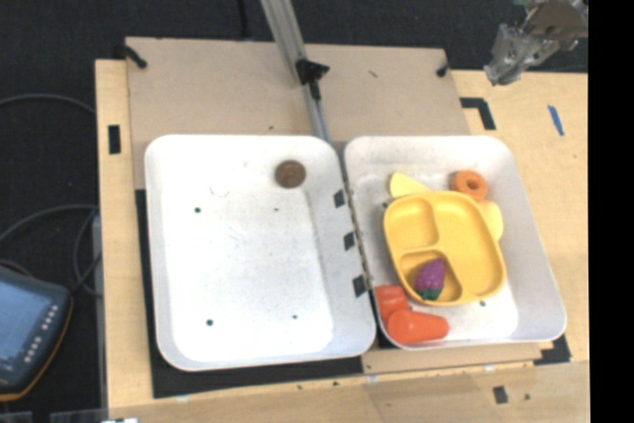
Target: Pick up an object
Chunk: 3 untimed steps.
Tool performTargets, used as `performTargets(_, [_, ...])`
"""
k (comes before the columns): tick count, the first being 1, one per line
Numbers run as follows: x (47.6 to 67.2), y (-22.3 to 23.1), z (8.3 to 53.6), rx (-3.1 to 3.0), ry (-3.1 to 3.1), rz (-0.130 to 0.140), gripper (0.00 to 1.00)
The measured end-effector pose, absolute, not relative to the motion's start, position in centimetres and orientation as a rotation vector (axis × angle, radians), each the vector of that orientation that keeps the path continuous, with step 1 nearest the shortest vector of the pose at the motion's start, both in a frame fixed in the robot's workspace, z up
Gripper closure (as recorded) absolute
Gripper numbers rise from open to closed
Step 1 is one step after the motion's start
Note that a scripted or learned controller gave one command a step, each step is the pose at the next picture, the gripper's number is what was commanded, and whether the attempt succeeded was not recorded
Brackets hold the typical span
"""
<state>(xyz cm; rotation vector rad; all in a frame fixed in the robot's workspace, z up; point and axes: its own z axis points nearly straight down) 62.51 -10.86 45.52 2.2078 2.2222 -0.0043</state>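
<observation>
Up at the far right corner, well apart from both bins, the pincer [507, 64] hangs above the surface [396, 94]; whether it is spread or pressed together I cannot tell, and nothing shows in it. No one object is named, so any will do. The right bin [535, 312] holds a yellow tray [466, 233] with a purple fruit [431, 277] in one compartment, an orange ring [469, 182] just beyond the tray, and an orange-red piece [411, 320] at the near edge. All look like light, stiff, smooth plastic toys, likely slippery. The orange-red piece lies free of the tray and seems easiest to pinch across its narrow width. The left bin [178, 213] holds a brown disc [289, 173], low and flat, so harder to grip.
</observation>
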Motion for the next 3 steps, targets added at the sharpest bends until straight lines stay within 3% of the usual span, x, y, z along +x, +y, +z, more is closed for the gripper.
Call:
performTargets(1, [62.3, -14.8, 54.9, 2.216, 2.212, 0.007, 1.0])
performTargets(2, [59.0, -19.7, 55.2, 2.224, 2.214, -0.001, 1.0])
performTargets(3, [59.1, -19.5, 55.2, 2.219, 2.22, -0.003, 0.0])
